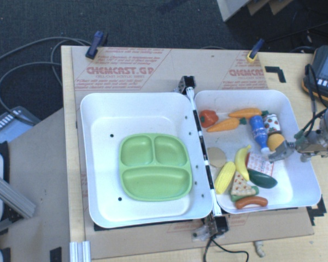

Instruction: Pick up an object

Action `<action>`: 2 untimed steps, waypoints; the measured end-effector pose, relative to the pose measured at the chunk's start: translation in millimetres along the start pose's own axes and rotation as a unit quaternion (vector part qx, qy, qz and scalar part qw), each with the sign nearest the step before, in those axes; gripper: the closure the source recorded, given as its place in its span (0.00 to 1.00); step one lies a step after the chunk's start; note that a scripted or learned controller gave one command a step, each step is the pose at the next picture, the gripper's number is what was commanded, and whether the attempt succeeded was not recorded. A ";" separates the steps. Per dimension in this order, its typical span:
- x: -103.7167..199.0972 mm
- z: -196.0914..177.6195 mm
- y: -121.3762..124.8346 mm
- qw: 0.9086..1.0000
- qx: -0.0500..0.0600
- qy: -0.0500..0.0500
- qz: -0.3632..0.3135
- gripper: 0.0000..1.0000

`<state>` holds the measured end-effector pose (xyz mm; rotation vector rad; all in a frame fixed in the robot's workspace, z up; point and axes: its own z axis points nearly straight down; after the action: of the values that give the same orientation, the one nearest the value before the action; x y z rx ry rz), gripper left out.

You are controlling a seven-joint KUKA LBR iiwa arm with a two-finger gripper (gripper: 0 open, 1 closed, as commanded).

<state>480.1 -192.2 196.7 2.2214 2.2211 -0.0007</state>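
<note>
End effector (287, 150) reaching in from the right, low over the right edge of the right bin (298, 198), grey tip just beside the orange-yellow round fruit (276, 141) and the blue bottle (258, 132). Opening impossible to judge from this angle; nothing seen clamped in it.

Right bin crowded with toy food: red pepper (209, 117) at upper left, two carrots (223, 125) beside it, the upper carrot (244, 113) near the far wall. Spotted red-and-white can (271, 123) touching the blue bottle. Banana (241, 161) standing at a slant in the middle, corn cob (225, 177) just left of it, pale round cookie (216, 157) near the dividing wall. Pizza slice (242, 186) lying below the banana, dark green cucumber (262, 179) to its right, sausage (251, 202) nearest the front wall. Small printed packet (259, 164) lying flat between banana and end effector.

Left bin (95, 162) holding a green divided plate (154, 167), three compartments, lying flat at centre.

Both bins side by side on a bench (76, 146) covered with brown printed cardboard (126, 67), blue clip (95, 44) at the far left corner, yellow-and-blue clip (255, 49) at the far right. Dark carpet floor (54, 10) beyond, grey cable (22, 53) trailing across it.
</note>
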 end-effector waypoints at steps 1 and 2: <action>-21.4 68.6 105.1 1.000 0.000 0.000 0.000 0.00; 39.7 100.5 189.1 1.000 -0.003 0.002 -0.002 0.00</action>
<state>669.2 -152.6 96.1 2.2168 2.2244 0.0103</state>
